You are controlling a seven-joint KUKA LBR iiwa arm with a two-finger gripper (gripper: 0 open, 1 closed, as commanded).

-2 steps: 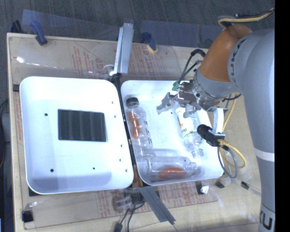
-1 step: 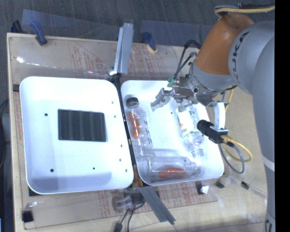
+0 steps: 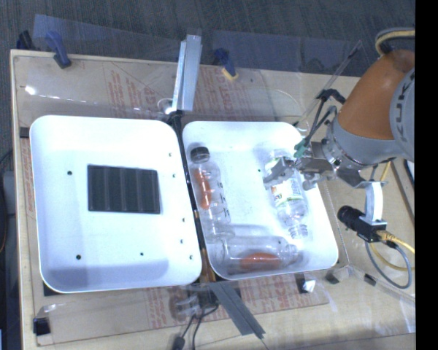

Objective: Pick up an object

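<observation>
Pale wooden desk [image 3: 95, 75] carries two bins: left bin [image 3: 58, 195] with a dark grate [image 3: 123, 189], right bin [image 3: 233, 141] with three clear bottles. Over the right-hand bottle [image 3: 290, 199] sits the tool [image 3: 296, 168], spread unreadable; slick, round plastic may roll or slip free.

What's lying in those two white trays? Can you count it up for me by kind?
Clear plastic bottles: 3, all in the right tray: one along its left side, one along its front, one by the end effector
Dark ribbed rectangles: 1, on the floor of the left tray
Total: 4
</observation>
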